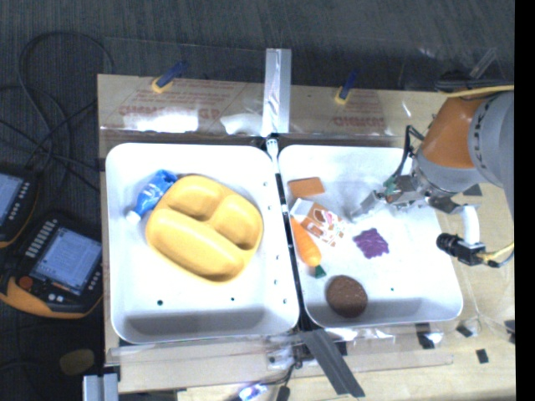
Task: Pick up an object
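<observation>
The right bin [418,299] holds an orange block [305,187], a small printed carton [323,222], an orange carrot [305,242], a purple lump [371,242] and a brown ball [345,295]. My gripper [365,206] reaches in from the right and hangs low over the bin's upper middle. It is just right of the carton and above the purple lump, and nothing shows in its grasp. Behind it, the grey wrist with the orange band [447,136] sits over the bin's right rim.
The left bin [125,307] holds a big yellow bun-shaped object [205,225] with a blue packet [153,190] at its upper left. A divider [284,224] runs between the bins. Handheld controllers [50,261] and cables lie left of the bench.
</observation>
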Controlling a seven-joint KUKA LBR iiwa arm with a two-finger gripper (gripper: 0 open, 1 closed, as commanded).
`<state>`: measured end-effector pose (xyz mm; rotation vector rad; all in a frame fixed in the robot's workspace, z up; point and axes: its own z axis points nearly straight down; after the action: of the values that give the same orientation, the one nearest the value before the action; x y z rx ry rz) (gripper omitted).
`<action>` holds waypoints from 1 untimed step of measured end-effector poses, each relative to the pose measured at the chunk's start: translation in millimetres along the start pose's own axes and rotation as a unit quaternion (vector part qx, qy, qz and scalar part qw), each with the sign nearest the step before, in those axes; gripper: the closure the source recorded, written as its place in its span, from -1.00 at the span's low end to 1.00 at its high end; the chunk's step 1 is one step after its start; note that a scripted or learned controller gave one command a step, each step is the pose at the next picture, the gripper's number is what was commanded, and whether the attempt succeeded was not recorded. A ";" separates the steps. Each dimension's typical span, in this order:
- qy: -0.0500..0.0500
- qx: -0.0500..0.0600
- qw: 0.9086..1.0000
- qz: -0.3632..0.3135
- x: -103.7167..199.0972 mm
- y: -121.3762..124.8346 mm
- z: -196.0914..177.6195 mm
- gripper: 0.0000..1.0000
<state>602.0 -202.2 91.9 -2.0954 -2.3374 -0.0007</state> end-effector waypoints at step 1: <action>-0.005 -0.007 0.997 -0.075 22.2 -69.8 2.1 -1.00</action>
<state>530.3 -187.7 89.9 -1.9244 -2.5005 -0.0076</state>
